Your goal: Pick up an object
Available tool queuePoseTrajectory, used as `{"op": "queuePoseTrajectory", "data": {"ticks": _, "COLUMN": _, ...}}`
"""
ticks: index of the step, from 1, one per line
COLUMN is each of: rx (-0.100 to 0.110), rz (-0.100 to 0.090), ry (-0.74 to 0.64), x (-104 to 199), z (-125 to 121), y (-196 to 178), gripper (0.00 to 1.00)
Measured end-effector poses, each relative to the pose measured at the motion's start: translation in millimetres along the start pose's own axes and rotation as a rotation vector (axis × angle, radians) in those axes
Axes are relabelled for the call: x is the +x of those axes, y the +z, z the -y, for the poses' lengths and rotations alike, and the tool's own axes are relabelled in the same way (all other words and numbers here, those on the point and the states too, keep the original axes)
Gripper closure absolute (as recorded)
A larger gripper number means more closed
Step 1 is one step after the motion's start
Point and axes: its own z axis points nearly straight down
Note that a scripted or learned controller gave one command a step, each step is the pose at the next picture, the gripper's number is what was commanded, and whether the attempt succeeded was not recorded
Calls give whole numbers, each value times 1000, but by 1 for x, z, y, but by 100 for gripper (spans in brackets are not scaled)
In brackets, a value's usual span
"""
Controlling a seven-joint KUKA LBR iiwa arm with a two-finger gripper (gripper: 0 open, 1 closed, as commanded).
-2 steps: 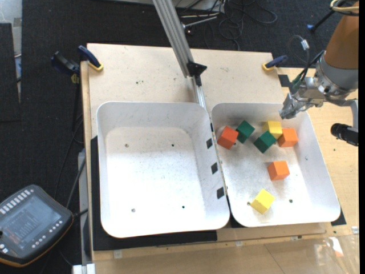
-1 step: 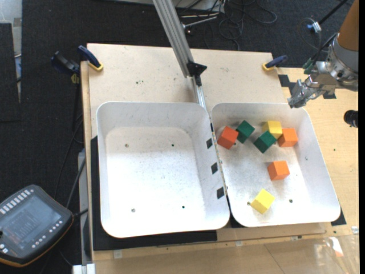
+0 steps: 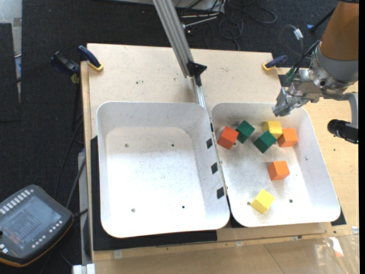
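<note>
— Tool first: where is it, and does it have anything?

— It hangs at the far right corner of the right bin, just above the rim, on the grey arm with the orange band. Nothing sits between its tips. Whether they are spread or pressed together I cannot tell; they blur into one dark point from here.

— So no object is picked up yet?

— Not as far as I can see. All the blocks lie on the floor of the right bin. A yellow block and an orange block touch each other just below the tool, with a green block against them. Another green block and an orange one sit to their left. A lone orange block and a lone yellow block lie nearer us.

— And the left bin?

— White floor, faint specks. Both bins rest on the pale surface.

— What is left, then?

— I judge nearly everything: descend, close on a block, lift. The yellow one looks closest.
</note>
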Motion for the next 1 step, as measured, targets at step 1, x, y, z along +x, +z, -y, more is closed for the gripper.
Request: {"op": "queuePoseTrajectory", "data": {"ticks": 1, "rx": 3, "rz": -1, "ry": -1, "x": 52, "z": 24, "y": 21, "gripper": 100}}
